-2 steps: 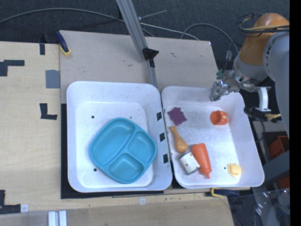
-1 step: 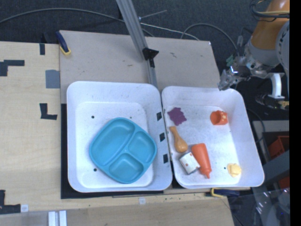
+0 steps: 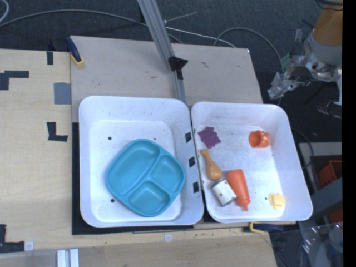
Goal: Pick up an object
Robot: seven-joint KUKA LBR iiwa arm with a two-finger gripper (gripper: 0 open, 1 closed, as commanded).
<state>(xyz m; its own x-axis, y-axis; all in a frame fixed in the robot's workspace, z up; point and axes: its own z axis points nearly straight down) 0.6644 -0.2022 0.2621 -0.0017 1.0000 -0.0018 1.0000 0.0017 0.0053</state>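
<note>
Near, R bin (image 3: pixel 289 149): carrot (image 3: pixel 239 188) touching small can (image 3: pixel 223 192), yellow bit (image 3: pixel 276 200) in corner. Farther: orange cup (image 3: pixel 258 139). Pincer (image 3: pixel 281 85) off beyond bin's far R corner, carrying nothing; grip state can't tell. Risk: crowded carrot/can may deflect a grab.

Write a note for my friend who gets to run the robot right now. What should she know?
Gripper: up beyond the right bin's far right corner, outside it, holding nothing; whether its fingers are open or shut cannot be told.
Right bin: purple piece, small orange cup, tan drumstick toy, orange carrot, small white can, yellow piece.
Left bin: blue divided plate.
Done: nothing picked up yet.
Left: bring the gripper down onto one object, grip it, lift it.
</note>
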